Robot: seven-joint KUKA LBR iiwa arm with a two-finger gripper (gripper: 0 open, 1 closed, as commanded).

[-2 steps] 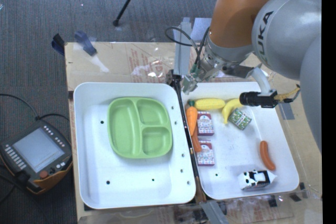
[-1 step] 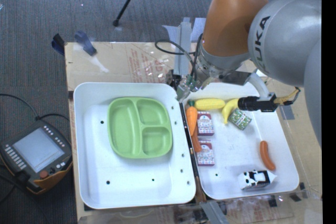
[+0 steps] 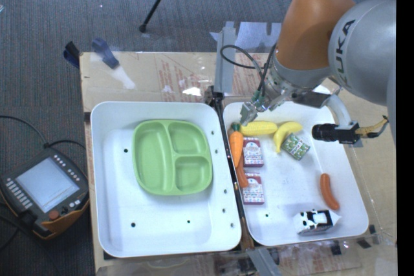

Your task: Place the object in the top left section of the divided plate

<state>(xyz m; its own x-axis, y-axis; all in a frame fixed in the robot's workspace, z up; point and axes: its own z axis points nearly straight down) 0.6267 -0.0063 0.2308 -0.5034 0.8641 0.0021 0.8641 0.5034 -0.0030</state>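
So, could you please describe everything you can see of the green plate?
The plate is pale green, plastic-looking, a rounded square with three sections: one large along its left side, two smaller on its right. It lies flat, slightly rotated, in the upper middle of the left bin. Nothing sits in it or touches it apart from the bin floor.

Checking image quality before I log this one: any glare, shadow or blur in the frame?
Camera view: sunlight washes out the floor at top left; glare on the bench behind the bins; the arm looms large and slightly soft; plate and carrot evenly lit and sharp.
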